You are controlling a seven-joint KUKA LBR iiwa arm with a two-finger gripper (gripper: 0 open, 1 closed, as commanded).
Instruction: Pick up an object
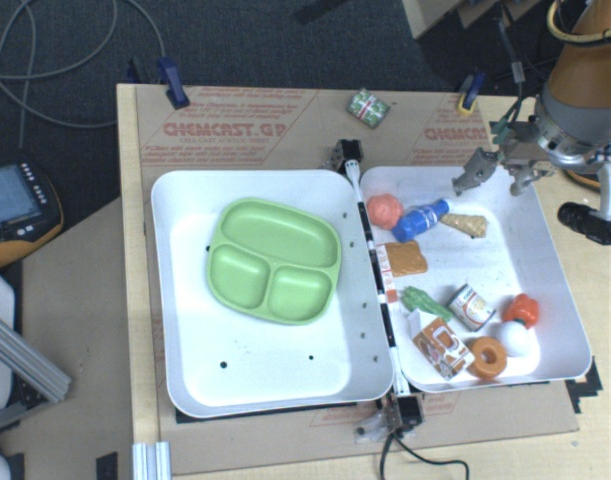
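Two white bins [185, 298], one green divided plate [275, 260], about ten small items.

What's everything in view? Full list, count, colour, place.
bins: 2, white, side by side on bench
tray: 1, green, three compartments, left bin
ball: 1, pink-red, right bin, far left corner
bottle: 1, blue, beside ball
doughnut: 1, orange, right bin, near edge
wrapped item: 1, green-white, on bench beyond bins
clamps: 2, blue, far bench edge
gripper: 1, grey, over right bin's far edge, open
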